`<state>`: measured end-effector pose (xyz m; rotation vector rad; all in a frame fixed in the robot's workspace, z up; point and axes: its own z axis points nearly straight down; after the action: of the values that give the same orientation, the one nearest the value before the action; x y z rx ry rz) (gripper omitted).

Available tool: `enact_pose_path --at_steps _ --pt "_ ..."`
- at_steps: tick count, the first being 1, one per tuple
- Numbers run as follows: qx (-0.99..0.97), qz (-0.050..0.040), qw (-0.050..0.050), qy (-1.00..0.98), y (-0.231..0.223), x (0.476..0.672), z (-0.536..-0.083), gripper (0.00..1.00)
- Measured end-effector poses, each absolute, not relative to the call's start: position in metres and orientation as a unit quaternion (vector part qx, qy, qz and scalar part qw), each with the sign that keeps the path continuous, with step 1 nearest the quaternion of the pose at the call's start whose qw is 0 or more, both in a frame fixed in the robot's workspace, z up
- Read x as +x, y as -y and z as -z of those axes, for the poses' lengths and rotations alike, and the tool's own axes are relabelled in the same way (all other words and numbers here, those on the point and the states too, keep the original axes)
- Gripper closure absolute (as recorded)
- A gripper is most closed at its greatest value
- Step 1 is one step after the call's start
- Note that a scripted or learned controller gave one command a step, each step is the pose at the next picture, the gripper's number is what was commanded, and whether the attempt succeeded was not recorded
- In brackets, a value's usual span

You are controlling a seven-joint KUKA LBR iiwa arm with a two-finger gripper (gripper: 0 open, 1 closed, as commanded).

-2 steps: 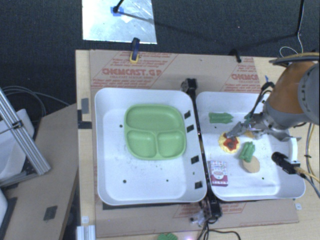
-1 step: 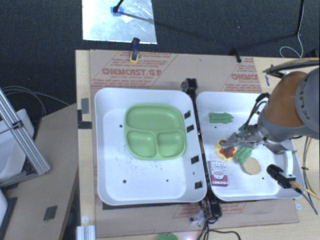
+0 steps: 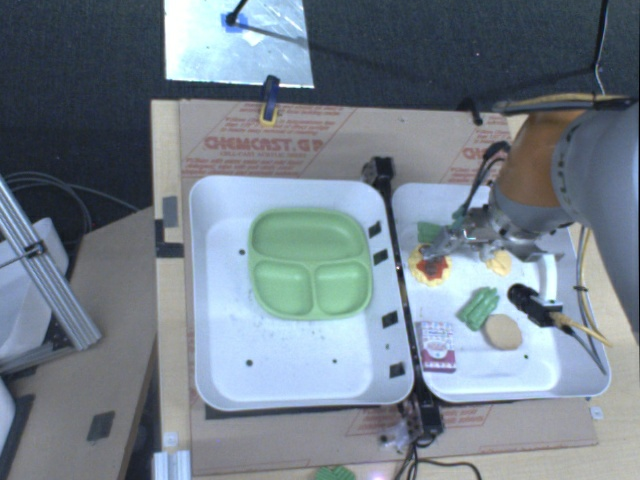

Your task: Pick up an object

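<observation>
From the overhead camera I see the two white bins side by side on the bench. The left bin (image 3: 220,368) holds a green divided plate (image 3: 308,264), lying flat near its middle with three compartments. The right bin (image 3: 560,373) is where I am working. The arm (image 3: 560,168) comes in from the right, its orange band above the wrist, and bends down over the upper part of that bin.

The gripper (image 3: 436,258) sits low at the bin's left side, right over a small yellow and red object (image 3: 432,271). Its tips appear to touch or straddle that piece, but the picture is too blurred there for me to say; I cannot tell whether the claw is wide, narrow or clamped on anything.

Just above the gripper lies a green piece (image 3: 430,232). A yellow item (image 3: 498,262) lies just right of the wrist. Lower in the bin I see a green bundle (image 3: 478,307), a tan round object (image 3: 503,333) just beside it, and a small red and white packet (image 3: 437,346) near the front left corner.
</observation>
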<state>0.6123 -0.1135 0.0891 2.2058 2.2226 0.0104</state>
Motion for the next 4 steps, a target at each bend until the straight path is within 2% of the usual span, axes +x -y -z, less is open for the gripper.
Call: enact_pose_path --at_steps 1,2,3,4 --pt "0.705 -0.0025 0.005 -0.709 0.142 0.66 -0.111 0.0" --pt "0.707 -0.0039 0.006 -0.707 0.137 0.635 -0.088 0.0" --pt "0.705 -0.0019 0.003 -0.709 0.131 0.645 -0.129 0.0" --pt "0.707 -0.0001 0.001 -0.707 0.128 0.624 -0.136 0.0"
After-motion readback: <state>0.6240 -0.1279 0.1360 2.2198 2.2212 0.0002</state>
